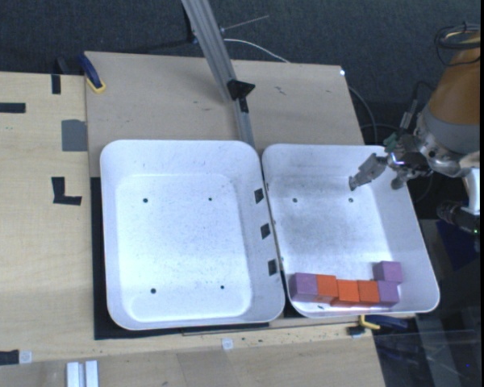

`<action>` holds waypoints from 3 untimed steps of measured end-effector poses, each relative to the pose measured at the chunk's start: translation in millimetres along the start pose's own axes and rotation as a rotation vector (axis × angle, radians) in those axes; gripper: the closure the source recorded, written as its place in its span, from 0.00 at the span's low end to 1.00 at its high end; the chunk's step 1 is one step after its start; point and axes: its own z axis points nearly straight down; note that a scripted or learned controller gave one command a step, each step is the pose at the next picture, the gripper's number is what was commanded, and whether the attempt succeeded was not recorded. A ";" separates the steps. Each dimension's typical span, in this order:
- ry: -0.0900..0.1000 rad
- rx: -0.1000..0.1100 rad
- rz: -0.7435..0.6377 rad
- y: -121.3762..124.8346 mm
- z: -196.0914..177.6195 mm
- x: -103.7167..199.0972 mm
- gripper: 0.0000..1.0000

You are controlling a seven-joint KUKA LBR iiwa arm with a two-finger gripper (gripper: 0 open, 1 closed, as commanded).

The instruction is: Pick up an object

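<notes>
White right bin (403, 224): gripper (377, 172) seemingly over far rim.

Below the fingers (363, 177), the smooth white plastic bins (117, 216) are showing dark speckles, sitting on a pale matt wooden bench (32, 240), the blocks (347, 289) looking matt.

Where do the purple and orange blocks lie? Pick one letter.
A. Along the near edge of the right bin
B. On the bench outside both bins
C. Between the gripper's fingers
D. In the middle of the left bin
A: the purple and orange blocks sit in a row against the near wall of the right bin, well apart from the gripper up at that bin's far right side.
</notes>
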 end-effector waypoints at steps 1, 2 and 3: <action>0.000 0.000 -0.002 0.4 -10.0 0.9 1.00; -0.002 -0.009 -0.001 11.9 -98.5 9.6 1.00; 0.002 0.004 -0.005 27.8 -51.7 68.9 1.00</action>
